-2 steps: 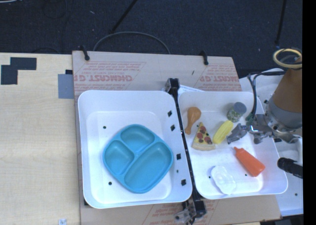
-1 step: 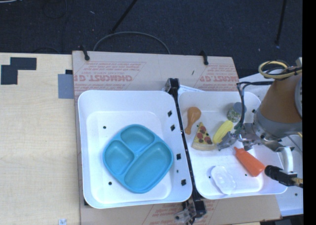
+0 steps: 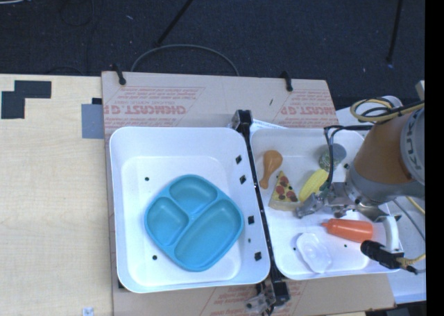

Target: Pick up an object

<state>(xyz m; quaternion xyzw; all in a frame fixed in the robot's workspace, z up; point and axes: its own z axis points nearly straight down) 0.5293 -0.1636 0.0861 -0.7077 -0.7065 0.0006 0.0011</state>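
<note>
The right bin [image 3: 347, 139] holds several toy foods. A brown drumstick [image 3: 270, 165] lies at its left, with a pizza slice [image 3: 281, 192] just below it. To the right of the slice lies a yellow piece [image 3: 313, 183]. An orange piece [image 3: 349, 229] rests lower right, and a white lump [image 3: 314, 252] sits near the front wall. My gripper [image 3: 311, 206] is low in this bin, between the pizza slice, the yellow piece and the orange piece. I see nothing clearly held in it.
The left bin [image 3: 132, 155] holds a blue divided plate [image 3: 194, 221]. A black divider [image 3: 251, 196] runs between the bins. The arm [image 3: 381, 158] covers the right bin's right side. Wooden bench top [image 3: 48, 196] lies to the left.
</note>
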